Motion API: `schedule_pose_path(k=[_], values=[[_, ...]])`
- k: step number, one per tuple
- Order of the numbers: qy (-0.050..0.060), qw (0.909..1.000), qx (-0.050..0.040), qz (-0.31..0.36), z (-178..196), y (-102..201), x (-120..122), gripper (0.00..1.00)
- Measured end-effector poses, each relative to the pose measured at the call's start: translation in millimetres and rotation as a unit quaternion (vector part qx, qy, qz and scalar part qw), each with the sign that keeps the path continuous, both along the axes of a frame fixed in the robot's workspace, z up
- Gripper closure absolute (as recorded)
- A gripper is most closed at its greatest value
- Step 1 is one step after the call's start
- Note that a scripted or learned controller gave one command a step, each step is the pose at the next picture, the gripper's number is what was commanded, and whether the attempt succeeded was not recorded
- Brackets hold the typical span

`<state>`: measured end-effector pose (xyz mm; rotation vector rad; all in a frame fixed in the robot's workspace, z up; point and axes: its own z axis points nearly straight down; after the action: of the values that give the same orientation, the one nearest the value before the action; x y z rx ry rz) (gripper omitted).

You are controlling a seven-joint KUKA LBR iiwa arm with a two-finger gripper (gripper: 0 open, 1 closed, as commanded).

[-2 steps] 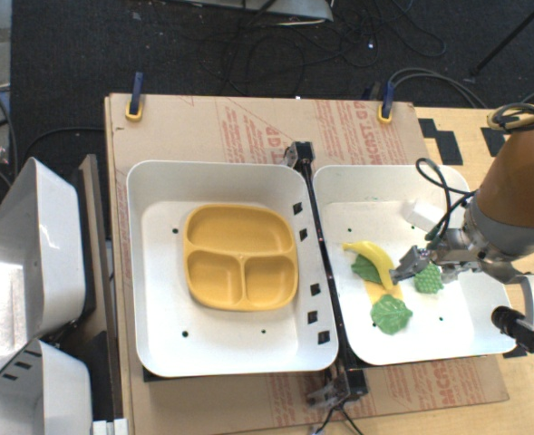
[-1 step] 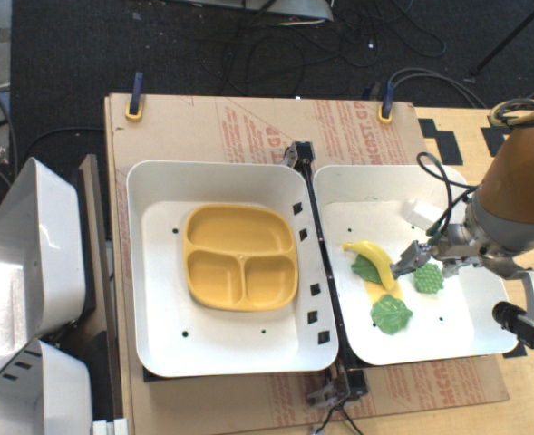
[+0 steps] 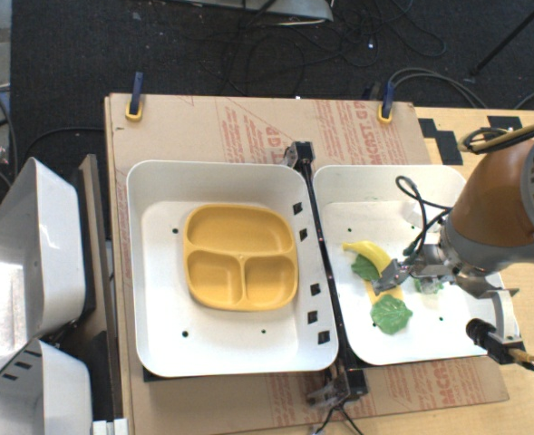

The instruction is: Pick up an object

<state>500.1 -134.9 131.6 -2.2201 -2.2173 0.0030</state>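
My gripper [image 3: 401, 273] is low inside the right bin [image 3: 357, 184], reaching in from the right on the grey and orange arm [image 3: 502, 211]. Just left of it lie a yellow banana [image 3: 364, 249] and a small dark green piece [image 3: 367, 267], close to the gripper's tip. Below the gripper, a leafy green object [image 3: 391, 314] rests on the bin floor. Another small green object [image 3: 428, 285] peeks out from under the wrist. I cannot make out whether anything is held.
The left bin [image 3: 149, 243] holds a yellow divided tray [image 3: 241, 256]. A black divider [image 3: 319, 252] runs between the bins. A black cable [image 3: 413, 198] loops over the right bin's upper part. White containers [image 3: 31, 252] stand off the bench at the left.
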Motion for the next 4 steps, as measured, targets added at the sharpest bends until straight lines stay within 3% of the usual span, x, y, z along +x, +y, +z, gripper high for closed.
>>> schedule_pose_path(k=[1,2,4], values=[[0.000,1.0000,0.0000,0.000,-42.0,0.7,-0.7,0.00],[-0.002,1.0000,-0.0006,-0.001,-29.3,0.3,0.4,1.00],[-0.004,1.0000,-0.0012,0.002,65.6,3.8,-5.0,1.00]])
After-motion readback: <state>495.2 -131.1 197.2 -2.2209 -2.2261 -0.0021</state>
